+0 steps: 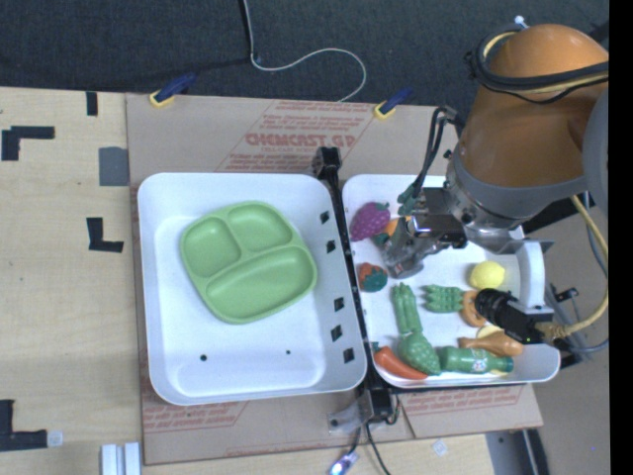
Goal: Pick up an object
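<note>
My gripper (404, 253) hangs low over the upper left part of the right bin (539, 265), under the big orange wrist band. Just to its left lies a purple bunch of grapes (370, 219), and a small teal and orange toy (372, 277) sits just below it. A long green vegetable (404, 310), a knobbly green piece (443, 298), a yellow lemon (487, 275), an orange carrot (394, 364) and a green cucumber (477, 362) lie further down the bin. I see nothing held in the gripper.
The left bin (163, 265) holds a green divided plate (247, 260). A black ridge (341, 255) separates the two bins. The arm's body covers the right bin's upper right part. Cardboard lies under both bins.
</note>
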Tool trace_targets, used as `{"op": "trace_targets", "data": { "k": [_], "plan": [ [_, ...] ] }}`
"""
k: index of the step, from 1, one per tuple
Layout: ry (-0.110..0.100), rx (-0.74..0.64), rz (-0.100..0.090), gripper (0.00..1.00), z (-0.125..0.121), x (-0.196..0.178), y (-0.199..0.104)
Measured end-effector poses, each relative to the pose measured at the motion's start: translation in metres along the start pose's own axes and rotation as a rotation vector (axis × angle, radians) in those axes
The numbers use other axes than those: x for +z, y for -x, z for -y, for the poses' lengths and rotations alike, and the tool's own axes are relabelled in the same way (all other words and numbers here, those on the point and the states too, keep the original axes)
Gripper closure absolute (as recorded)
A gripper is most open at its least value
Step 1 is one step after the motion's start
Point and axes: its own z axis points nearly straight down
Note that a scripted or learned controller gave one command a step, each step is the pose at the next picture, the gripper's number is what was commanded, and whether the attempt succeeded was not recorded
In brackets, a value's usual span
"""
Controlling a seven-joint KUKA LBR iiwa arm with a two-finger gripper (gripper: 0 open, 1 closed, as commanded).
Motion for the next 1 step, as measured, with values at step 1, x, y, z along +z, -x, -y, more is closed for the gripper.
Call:
{"op": "trace_targets", "data": {
  "k": [1],
  "plan": [
    [0.018, -0.014, -0.005, 1.00, -0.0006, -0.0478, -0.0745]
  ]
}}
